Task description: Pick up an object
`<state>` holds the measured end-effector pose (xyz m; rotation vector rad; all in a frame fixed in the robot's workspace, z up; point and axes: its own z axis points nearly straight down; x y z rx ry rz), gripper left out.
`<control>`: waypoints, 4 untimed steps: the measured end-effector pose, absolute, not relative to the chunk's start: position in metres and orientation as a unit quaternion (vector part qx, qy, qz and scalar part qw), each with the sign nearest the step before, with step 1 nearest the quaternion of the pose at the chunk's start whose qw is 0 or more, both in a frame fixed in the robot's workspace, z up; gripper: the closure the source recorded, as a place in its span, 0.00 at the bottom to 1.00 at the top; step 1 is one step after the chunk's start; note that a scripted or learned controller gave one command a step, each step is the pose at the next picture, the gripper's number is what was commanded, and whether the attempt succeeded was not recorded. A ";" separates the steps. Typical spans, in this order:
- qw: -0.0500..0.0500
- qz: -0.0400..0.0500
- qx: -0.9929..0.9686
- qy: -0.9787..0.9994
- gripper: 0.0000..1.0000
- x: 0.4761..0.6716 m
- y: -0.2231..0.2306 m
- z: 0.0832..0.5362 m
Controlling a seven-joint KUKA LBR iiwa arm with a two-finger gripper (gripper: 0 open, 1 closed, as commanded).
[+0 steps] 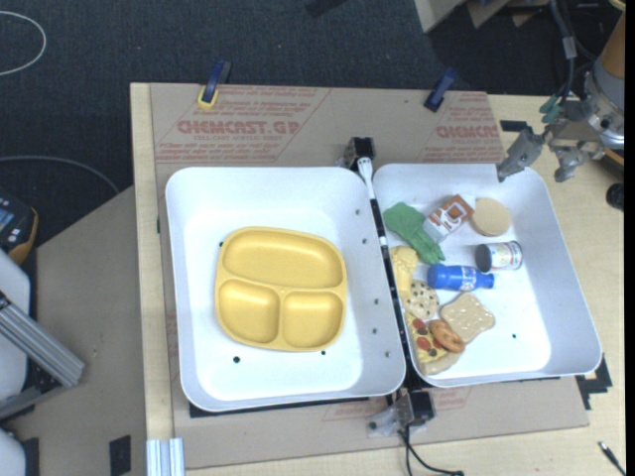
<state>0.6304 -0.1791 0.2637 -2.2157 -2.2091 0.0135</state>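
The right bin (556,296) holds several small objects: a green piece (412,226), a small orange-and-white box (452,213), a round tan bun (491,216), a small can (500,257) on its side, a blue bottle (458,278), a chocolate-chip cookie (424,300), a slice of toast (466,317) and a pizza slice (438,341). My gripper (539,166) hangs over the far right corner of this bin, up and to the right of the bun. Its two fingers are spread open with nothing between them.
The left bin (189,266) carries a yellow divided plate (281,288). A black divider (375,226) runs between the two bins. Clamps (211,85) hold the cardboard base at the far edge. The objects crowd the right bin's left half.
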 end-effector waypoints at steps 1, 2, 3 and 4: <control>0.001 0.000 -0.707 -0.707 0.00 0.632 -0.178 0.273; 0.002 0.001 -0.707 -0.707 0.00 0.623 -0.182 0.218; 0.002 0.001 -0.706 -0.708 0.00 0.633 -0.179 0.163; 0.002 0.001 -0.707 -0.707 0.00 0.634 -0.187 0.116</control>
